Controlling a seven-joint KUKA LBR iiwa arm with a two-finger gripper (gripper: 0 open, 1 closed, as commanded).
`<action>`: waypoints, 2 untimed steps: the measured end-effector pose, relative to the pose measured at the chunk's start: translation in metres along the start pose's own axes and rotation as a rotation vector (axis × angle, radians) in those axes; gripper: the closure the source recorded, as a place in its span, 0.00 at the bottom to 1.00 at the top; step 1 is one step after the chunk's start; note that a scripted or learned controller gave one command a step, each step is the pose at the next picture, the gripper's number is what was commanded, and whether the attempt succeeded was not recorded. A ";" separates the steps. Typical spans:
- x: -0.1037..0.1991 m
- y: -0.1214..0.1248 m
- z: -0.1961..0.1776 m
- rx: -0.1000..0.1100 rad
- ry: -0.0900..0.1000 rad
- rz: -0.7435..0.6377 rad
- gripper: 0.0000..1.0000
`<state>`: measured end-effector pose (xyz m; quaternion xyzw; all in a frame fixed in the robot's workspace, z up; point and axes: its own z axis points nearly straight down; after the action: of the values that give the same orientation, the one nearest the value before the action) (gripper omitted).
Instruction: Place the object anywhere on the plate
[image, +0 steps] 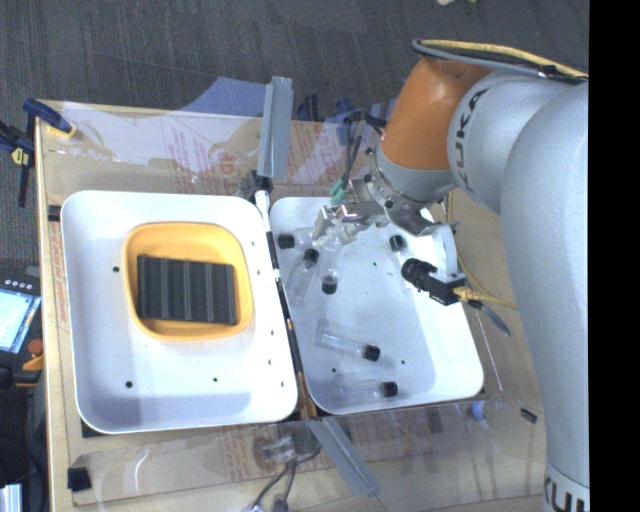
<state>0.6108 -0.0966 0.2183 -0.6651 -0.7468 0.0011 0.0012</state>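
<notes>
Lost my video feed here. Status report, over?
Gripper low over right bin, far end, among clear vials. Grip unconfirmed. Yellow plate in left bin, carrying a dark ribbed block. Path across looks open.

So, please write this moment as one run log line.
gripper: over right bin | plate: left bin, holds dark tray | vials: right bin
</notes>
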 end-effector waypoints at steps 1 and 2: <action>0.029 0.027 0.010 -0.002 -0.001 -0.223 1.00; 0.053 0.008 0.027 0.002 0.000 -0.390 1.00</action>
<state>0.6127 -0.0432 0.1910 -0.5079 -0.8614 0.0014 0.0020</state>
